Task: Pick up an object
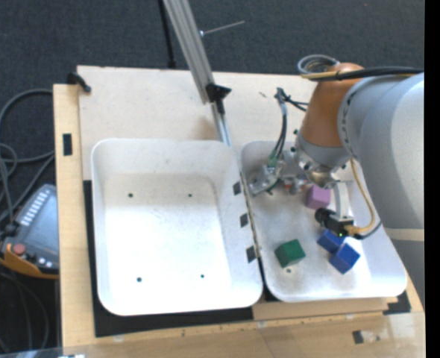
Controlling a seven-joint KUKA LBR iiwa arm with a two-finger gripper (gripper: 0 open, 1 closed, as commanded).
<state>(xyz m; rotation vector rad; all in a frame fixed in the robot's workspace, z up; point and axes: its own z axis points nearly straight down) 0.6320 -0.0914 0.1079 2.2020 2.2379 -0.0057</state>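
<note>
Where the gripper [303, 181] hangs low over the far end of the right bin [384, 278], its metal parts are bunched up in a small blur; I cannot tell what state it is in; a pink block [318, 197] sits just beside it, on the near side, and whether the two touch is too hard to see; a little nearer lie two blue blocks [339, 252], pressed close together, with a small black part of the arm's wiring right above them; a green block [289, 253] rests near the middle wall of that bin, apart from the blue ones; the left bin [104, 200] sits side by side with the right one; no words or labels can be read anywhere; the big grey arm [384, 148] with its orange band covers the far right corner of the right bin, and the arm is cut off at the right side.
</note>
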